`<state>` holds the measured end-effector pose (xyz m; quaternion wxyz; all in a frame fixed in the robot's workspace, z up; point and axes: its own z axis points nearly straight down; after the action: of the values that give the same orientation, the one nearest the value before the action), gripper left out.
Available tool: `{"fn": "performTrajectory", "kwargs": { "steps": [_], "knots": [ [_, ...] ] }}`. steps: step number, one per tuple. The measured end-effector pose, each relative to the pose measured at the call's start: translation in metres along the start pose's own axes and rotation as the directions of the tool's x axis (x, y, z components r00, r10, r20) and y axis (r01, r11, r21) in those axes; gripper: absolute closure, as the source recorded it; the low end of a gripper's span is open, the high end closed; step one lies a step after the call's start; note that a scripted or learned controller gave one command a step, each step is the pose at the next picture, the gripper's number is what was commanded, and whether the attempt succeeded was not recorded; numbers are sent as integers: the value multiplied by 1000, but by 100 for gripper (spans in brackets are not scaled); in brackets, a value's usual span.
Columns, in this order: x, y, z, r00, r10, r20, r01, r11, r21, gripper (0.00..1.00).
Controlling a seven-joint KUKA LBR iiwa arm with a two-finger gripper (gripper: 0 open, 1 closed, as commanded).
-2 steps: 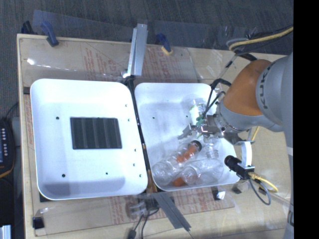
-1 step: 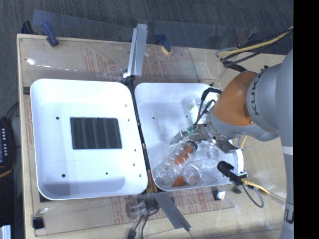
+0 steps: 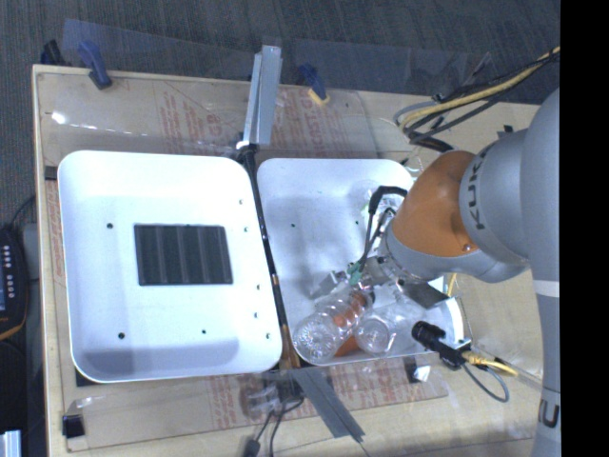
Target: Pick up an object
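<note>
Below, dark carpet, wooden bench (image 3: 143, 103) — two white bins (image 3: 152, 188), fingers (image 3: 366, 276) — state unclear.

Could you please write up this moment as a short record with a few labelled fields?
arm: grey with orange band, reaching in from the right over the right bin
gripper: low over the clutter, finger state unclear
objects: clear plastic bottles heaped in the right bin's near corner
left bin: holds a dark ribbed rectangle
grasp: none confirmed

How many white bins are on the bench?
2. The left bin has a dark ridged panel in its middle; the right bin sits beside it, holding clear bottles under the arm.
</note>
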<state>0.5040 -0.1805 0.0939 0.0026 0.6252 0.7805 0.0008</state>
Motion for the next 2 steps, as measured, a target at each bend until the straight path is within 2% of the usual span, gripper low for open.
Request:
{"fn": "performTrajectory", "kwargs": {
  "steps": [1,2],
  "knots": [
    [1,0,-9,1000,-5,-2,5,1000,4,100],
    [1,0,-9,1000,-5,-1,5,1000,4,0]
  ]
}}
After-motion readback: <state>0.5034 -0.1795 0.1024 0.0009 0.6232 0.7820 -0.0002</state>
